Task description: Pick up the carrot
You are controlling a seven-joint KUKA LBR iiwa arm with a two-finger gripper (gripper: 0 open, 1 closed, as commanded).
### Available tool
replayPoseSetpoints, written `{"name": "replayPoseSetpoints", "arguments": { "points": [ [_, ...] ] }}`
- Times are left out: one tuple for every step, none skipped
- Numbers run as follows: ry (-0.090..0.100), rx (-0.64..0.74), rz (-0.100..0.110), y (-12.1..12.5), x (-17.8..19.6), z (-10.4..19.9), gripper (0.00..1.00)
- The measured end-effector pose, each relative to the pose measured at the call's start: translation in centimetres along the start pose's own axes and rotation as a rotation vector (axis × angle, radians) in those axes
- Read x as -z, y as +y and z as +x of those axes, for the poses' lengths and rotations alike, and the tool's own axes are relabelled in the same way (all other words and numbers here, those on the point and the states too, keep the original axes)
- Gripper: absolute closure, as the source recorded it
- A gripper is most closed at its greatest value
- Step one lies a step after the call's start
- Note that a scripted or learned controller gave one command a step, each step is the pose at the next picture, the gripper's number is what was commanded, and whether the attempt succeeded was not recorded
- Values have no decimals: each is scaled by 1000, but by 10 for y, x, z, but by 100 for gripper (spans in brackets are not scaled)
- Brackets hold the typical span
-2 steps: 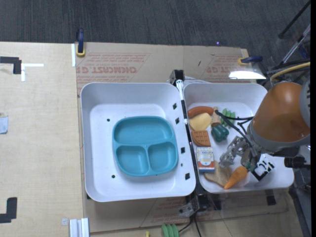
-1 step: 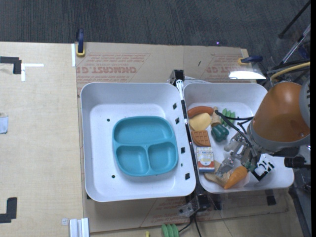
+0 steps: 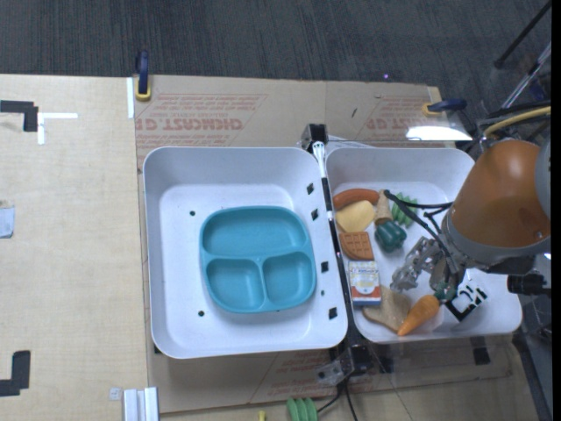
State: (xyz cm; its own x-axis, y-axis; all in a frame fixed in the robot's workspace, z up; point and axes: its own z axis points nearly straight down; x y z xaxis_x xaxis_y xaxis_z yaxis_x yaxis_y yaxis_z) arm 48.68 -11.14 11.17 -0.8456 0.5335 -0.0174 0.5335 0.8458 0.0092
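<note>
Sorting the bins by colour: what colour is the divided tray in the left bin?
The divided tray is teal blue, seen clearly in the camera view.

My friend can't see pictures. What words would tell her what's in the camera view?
A robot's gripper hangs over the right white bin, just above an orange carrot lying among toy foods. The left white bin holds a blue divided plate.

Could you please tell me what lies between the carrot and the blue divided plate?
In the camera view, a beige food piece, the bins' adjoining walls and some bare floor of the left bin separate the carrot from the blue divided plate.
</note>
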Motion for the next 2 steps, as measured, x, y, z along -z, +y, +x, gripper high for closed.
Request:
{"name": "replayPoseSetpoints", "arguments": {
  "points": [
    [0,1,0,0,0,0,0],
    [17,269,6,-2,-19,8,0]
  ]
}}
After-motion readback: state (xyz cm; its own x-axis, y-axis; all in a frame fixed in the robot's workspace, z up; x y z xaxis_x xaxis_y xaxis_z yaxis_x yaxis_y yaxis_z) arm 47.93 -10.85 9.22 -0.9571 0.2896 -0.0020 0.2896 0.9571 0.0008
